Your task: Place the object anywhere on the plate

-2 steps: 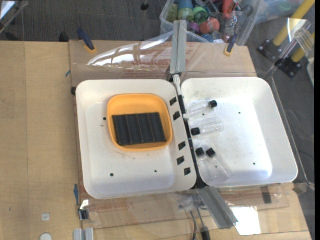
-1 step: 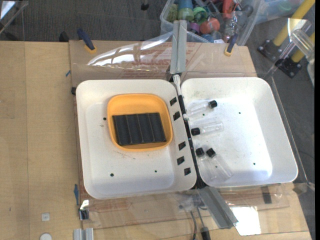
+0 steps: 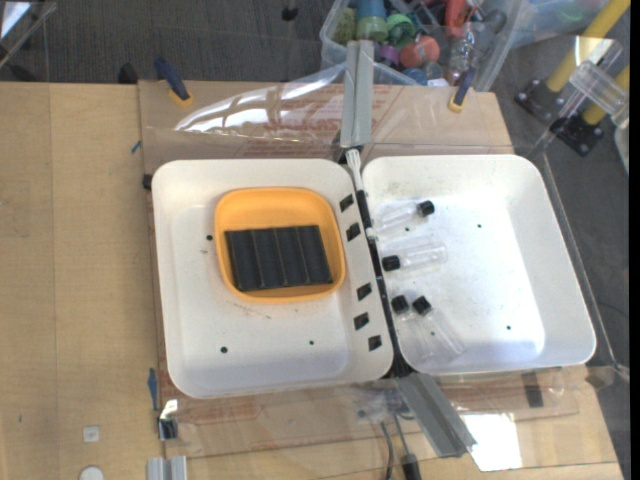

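Note:
An orange plate (image 3: 232,214) sits in the left bin (image 3: 190,338), toward its back. A flat black ribbed object (image 3: 278,258) lies on the plate, covering most of its middle and front. In the right bin (image 3: 520,268), several small clear tubes with black caps lie near the divider: one (image 3: 408,212) at the back, one (image 3: 412,258) in the middle, and two black caps (image 3: 410,305) lower down.
A grey metal bar (image 3: 355,93) runs back from the divider between the bins. A clear tub of colourful toys (image 3: 425,18) stands behind the bench. Clear plastic sheeting (image 3: 260,113) lies behind the left bin. Wooden bench surface (image 3: 70,268) spreads to the left.

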Robot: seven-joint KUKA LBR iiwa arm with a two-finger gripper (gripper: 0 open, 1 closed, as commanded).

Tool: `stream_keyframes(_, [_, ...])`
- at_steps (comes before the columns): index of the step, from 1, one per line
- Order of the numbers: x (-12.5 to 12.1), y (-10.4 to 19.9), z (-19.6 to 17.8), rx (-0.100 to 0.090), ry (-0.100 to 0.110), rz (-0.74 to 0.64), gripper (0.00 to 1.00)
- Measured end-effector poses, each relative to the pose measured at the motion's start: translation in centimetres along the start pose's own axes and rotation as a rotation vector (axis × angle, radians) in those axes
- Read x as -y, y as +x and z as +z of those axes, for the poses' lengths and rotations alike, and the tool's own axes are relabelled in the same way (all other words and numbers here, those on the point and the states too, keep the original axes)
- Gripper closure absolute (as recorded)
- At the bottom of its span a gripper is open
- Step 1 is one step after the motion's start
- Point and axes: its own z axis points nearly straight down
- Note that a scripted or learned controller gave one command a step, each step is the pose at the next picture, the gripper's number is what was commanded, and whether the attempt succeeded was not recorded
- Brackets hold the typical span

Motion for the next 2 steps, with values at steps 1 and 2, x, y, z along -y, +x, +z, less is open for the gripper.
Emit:
stream_keyframes(1, [-0.17, 0.38, 0.02, -0.002, 0.001, -0.259, 1.00])
stream_keyframes(2, [-0.31, 0.60, 0.07, -0.001, 0.000, -0.500, 1.00])
